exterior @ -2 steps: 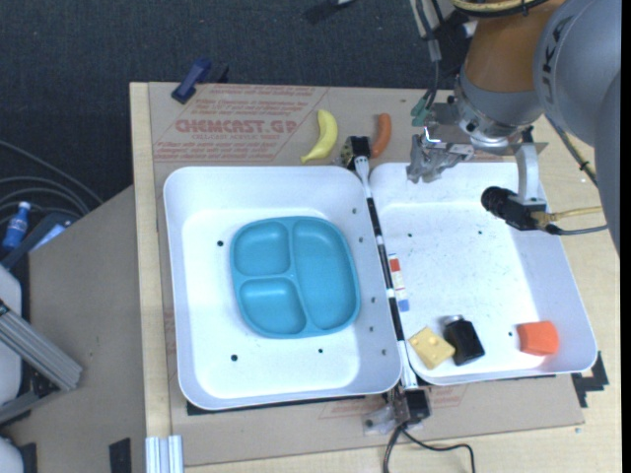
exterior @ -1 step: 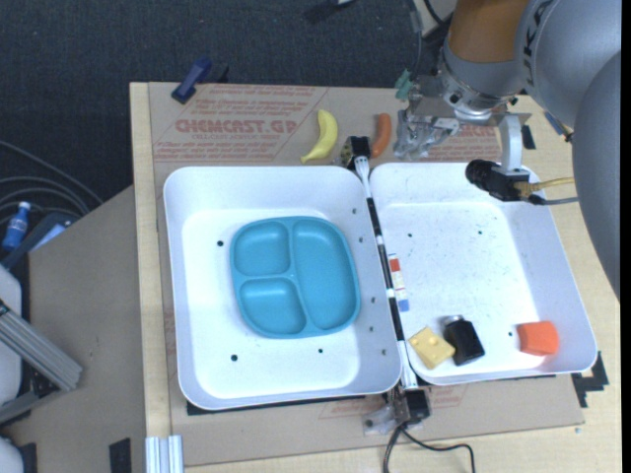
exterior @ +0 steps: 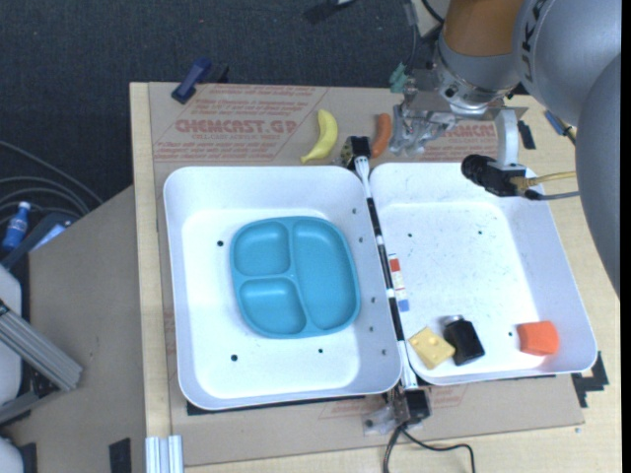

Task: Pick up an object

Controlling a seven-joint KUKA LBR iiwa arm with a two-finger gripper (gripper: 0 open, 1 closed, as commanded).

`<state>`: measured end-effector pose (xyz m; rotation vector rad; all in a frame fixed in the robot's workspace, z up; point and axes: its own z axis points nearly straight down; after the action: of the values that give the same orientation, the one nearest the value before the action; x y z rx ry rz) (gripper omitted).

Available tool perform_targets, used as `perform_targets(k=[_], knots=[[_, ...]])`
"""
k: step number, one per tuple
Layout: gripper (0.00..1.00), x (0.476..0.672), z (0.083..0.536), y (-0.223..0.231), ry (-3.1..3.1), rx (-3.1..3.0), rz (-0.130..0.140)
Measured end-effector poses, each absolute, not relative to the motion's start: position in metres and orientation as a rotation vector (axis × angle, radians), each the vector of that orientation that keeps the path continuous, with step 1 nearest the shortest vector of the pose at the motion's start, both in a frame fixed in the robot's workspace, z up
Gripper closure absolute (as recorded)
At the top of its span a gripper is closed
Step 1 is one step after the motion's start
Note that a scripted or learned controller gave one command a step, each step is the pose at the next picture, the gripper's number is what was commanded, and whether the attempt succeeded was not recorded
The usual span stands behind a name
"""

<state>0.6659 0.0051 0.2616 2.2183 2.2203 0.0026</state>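
Observation:
My gripper (exterior: 414,134) hangs over the far rim of the right bin (exterior: 552,254), near its back left corner. In that bin's near part lie a yellow cheese-like wedge (exterior: 430,347), a small black block (exterior: 463,341) touching it, and an orange block (exterior: 537,338) near the right corner. All three are far from the gripper. I see nothing held by it.
The left bin (exterior: 187,264) holds a blue divided plate (exterior: 294,275). Behind the bins, on the cardboard, lie a yellow banana (exterior: 320,137) and a small orange thing (exterior: 382,126) just left of the gripper. A blue object (exterior: 190,81) rests at the bench's far left corner.

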Motion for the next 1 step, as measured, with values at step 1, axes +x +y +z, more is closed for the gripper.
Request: perform_targets(k=[1], knots=[[1.0,0.6663,0.2543,0.0238,2.223,2.222,-0.002]])
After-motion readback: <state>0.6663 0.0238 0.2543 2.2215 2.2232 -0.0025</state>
